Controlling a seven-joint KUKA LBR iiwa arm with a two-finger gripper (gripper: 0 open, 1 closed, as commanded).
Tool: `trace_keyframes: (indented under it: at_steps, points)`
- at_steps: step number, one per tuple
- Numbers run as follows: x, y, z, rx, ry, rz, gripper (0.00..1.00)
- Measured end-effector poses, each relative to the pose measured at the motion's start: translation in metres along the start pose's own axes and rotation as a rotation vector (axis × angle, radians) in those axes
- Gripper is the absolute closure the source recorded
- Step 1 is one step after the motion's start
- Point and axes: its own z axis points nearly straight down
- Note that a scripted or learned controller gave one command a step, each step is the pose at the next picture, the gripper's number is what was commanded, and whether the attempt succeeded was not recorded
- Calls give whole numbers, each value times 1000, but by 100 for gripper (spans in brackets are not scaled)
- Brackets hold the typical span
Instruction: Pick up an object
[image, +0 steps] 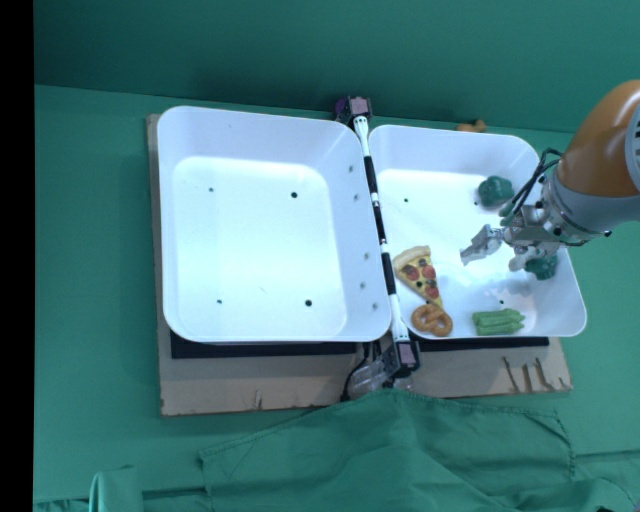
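Observation:
My gripper (498, 256) hangs over the right side of the right bin (455, 155), its fingers spread open with nothing between them. A pizza slice (418, 272) lies to its left near the bin's divider side. Below that slice sits a brown pretzel (432, 320). A light green bean pod (497, 321) lies at the bin's front, just below the gripper. A dark green piece (494, 190) rests above the gripper near the back right. Another green piece (543, 267) peeks out just right of the gripper, partly hidden by the wrist.
The left bin (200, 140) stands beside the right one, joined by a black and white hinge bar (378, 220). Both rest on a cardboard sheet (250, 390). Rumpled green cloth (400, 450) lies at the front. A small orange thing (471, 126) sits behind the right bin.

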Motion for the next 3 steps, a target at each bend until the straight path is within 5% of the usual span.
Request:
trace_keyframes:
  at_steps: [1,2,3]
  points:
    - [-8,-43,29,-15,16,-13,0]
    - [-17,3,-70,-10,-5,-1,0]
    - [-18,2,30,10,1,5,0]
